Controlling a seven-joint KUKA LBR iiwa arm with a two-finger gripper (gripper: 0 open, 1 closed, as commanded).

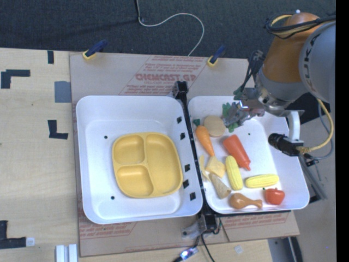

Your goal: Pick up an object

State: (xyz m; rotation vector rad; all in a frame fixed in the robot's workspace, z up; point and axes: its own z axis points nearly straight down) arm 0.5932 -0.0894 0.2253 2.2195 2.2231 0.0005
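The right bin (294, 171) holds several toy foods: an orange carrot (203, 139), a beige round piece (215, 126), a red pepper (238, 150), two corn cobs (233, 172) (262, 180), a tomato (275, 196) and a drumstick (244, 202). My gripper (235, 113) hangs over the bin's far part, just right of the beige piece. A small dark green thing (227, 114) shows at its tip, partly hidden; whether it is gripped is unclear.
The left bin (92, 146) holds a yellow divided plate (147, 164). A black divider (188, 146) runs between the bins. Pale yellow pieces (214, 168) lie beside the carrot. A black fitting (283, 142) juts out over the right bin's right side.
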